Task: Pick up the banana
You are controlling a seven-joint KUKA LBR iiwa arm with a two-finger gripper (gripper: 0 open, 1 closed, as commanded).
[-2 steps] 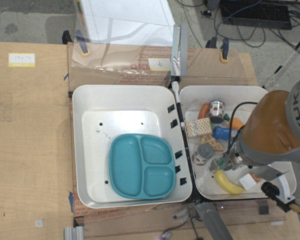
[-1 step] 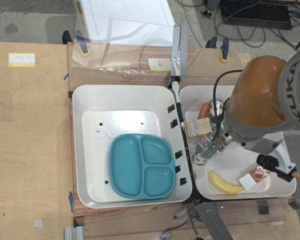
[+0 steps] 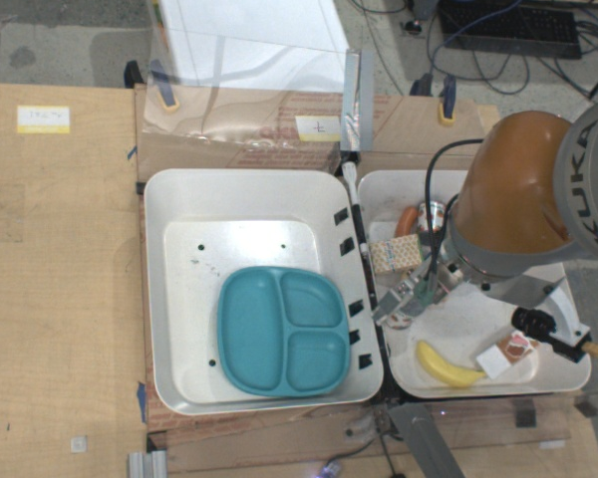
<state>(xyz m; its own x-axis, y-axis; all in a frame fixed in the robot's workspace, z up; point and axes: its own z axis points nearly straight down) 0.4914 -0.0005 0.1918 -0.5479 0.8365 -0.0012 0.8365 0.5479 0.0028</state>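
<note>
Two bins are sitting side by side on the bench: left bin (image 3: 169, 267) is holding a divided tray (image 3: 282, 332) toward its 5 o'clock corner, w/ the right bin (image 3: 568, 381) touching it at 3 o'clock. In the right bin the banana (image 3: 447, 365) is lying near the 6 o'clock wall, w/ a small block (image 3: 506, 355) just beside it at 3 o'clock and a box (image 3: 395, 255) well apart at 11 o'clock. The gripper (image 3: 411, 299) is hanging between box and banana, arm (image 3: 518, 197) coming in from 2 o'clock.
</note>
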